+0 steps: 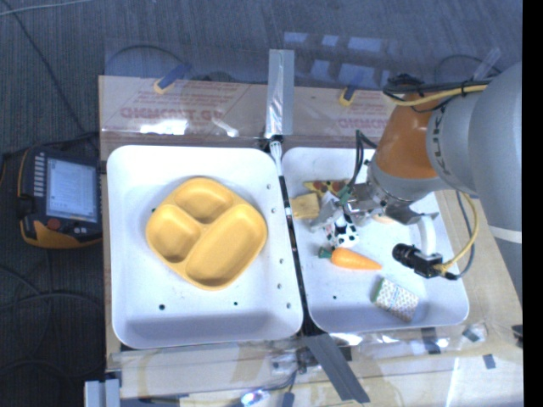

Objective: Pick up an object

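Observation:
The right bin point(441, 308) holds several small toys. An orange carrot point(355, 260) lies near its middle. Just above it is a small black-and-white toy point(343, 232), with a tan wedge point(305, 204) to the upper left. A pale patterned block point(395, 298) rests near the bin's front right. My gripper point(339, 210) reaches in from the right and hangs low over the black-and-white toy, at the cluster of small pieces. The orange band of the arm point(407, 142) sits above it and hides part of the bin's back.
The left bin point(127, 303) holds a yellow three-section plate point(206, 230). A metal divider point(288, 227) runs between the bins. A black cable end point(417, 259) hangs right of the carrot. A handheld pendant point(59, 195) lies off the bench to the left.

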You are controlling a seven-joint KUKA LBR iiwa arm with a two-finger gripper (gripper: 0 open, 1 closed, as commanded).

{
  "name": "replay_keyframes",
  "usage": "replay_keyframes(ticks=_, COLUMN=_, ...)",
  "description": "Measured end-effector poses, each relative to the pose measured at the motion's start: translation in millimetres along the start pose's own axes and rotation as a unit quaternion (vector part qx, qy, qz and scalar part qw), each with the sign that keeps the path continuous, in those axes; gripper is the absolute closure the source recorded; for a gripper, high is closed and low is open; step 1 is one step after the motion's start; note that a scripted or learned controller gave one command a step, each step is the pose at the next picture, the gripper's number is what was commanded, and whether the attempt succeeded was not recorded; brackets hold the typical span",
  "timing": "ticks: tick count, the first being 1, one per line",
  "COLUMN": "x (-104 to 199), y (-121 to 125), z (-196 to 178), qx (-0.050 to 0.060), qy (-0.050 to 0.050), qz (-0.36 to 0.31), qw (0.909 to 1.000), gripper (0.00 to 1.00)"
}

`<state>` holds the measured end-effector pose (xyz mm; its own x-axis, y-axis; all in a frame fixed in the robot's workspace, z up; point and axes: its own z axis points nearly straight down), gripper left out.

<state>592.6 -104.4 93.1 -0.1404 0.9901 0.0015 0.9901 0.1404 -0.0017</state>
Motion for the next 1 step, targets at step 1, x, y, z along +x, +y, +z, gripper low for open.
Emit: replay_keyframes(ticks=1, x=0.9, y=-0.2, z=-8.5, qx=0.001, qy=0.001, qz=0.000, qw=1.0000, gripper=1.00)
